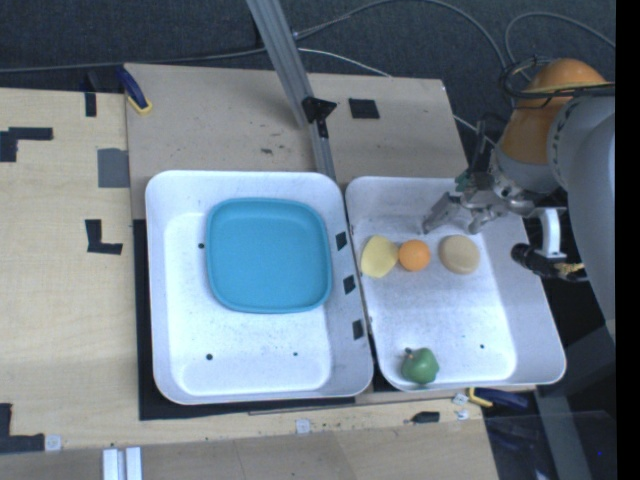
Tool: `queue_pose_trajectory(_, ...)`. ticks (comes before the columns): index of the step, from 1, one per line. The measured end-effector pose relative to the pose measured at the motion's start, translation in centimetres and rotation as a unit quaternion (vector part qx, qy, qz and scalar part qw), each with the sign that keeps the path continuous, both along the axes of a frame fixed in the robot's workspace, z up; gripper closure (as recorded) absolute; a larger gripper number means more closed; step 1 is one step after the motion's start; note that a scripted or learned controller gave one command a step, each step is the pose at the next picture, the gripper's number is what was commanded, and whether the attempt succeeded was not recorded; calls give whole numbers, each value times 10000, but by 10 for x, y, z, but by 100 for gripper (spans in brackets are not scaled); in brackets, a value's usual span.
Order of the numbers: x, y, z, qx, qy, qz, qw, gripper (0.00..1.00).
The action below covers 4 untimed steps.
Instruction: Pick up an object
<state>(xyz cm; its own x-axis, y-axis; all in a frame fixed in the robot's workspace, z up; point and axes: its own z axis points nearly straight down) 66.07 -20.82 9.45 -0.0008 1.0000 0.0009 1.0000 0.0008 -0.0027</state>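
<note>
A: Which things could be picked up here?

B: Four small ones, all in the right bin (530, 338). Three sit in a row across its middle: a pale yellow lemon-like fruit (378, 257) on the left, an orange ball-shaped fruit (414, 256) just beside it, and a tan, potato-like lump (459, 254) a little further right. A green pepper-like piece (420, 365) lies well apart from them, near the bin's front edge.

A: And the gripper?

B: The gripper (445, 215) is over the back part of the same bin, just behind the tan lump and the orange fruit. Its two fingers stand apart, one pointing down-left toward the row, and nothing lies between them. It touches none of the objects as far as the view shows.

A: What is behind it?

B: The grey arm (590, 168) comes in from the right, with its orange band (555, 98) above the wrist.

A: The other bin?

B: The left bin (175, 298) holds a turquoise square plate (268, 255) with rounded corners, lying flat toward its back. A slanted metal pole (290, 63) rises behind the gap between the two bins.
</note>
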Motion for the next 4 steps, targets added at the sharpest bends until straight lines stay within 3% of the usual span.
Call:
queue_pose_trajectory(1,1,0,12,-8,-11,4,10000,100)
queue_pose_trajectory(4,2,6,167,-10,-36,-1,10000,100)
